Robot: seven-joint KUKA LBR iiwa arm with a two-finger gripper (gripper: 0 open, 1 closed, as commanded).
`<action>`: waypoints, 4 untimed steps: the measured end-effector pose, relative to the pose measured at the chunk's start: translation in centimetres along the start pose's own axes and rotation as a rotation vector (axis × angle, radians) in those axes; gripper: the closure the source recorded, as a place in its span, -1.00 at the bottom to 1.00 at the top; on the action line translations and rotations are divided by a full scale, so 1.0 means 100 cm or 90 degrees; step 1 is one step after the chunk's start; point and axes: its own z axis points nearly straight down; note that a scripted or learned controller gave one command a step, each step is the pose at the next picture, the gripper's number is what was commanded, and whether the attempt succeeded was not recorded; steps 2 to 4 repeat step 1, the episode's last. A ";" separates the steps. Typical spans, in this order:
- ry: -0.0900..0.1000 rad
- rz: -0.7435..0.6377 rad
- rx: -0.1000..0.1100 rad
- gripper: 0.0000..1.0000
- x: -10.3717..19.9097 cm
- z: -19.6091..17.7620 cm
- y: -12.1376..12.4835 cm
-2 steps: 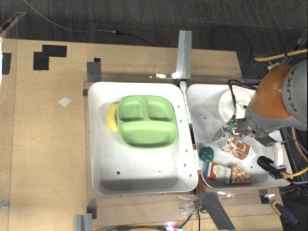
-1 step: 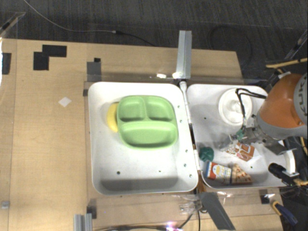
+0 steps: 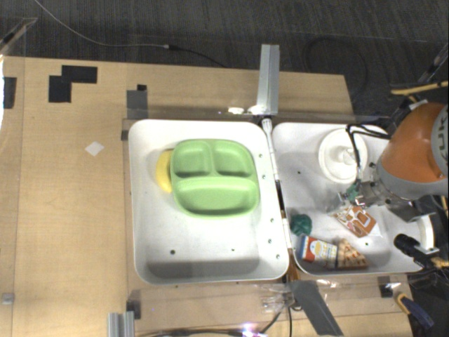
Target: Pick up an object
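Note:
The right bin [image 3: 309, 146] holds several objects. A white round cup [image 3: 340, 156] stands at its back. A small teal piece [image 3: 301, 224] lies near the left wall, and a printed carton [image 3: 332, 253] lies flat along the front wall. An orange-and-white patterned packet [image 3: 359, 221] lies in the middle right. My gripper [image 3: 353, 196] hangs low just above and behind that packet, below the arm's orange band [image 3: 414, 149]. It is dark and partly hidden by the wrist.
In the left bin [image 3: 151, 230] sits a green divided plate [image 3: 212, 176], with a yellow object [image 3: 163, 171] poking out from under its left edge. A metal post [image 3: 269, 79] stands behind the wall between the bins. Cables run at the right.

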 end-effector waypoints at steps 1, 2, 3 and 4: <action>0.003 -0.015 0.008 1.00 0.035 -0.110 0.005; 0.003 -0.015 0.008 1.00 0.035 -0.110 0.005; 0.003 -0.015 0.008 1.00 0.035 -0.110 0.005; 0.003 -0.015 0.008 1.00 0.035 -0.110 0.005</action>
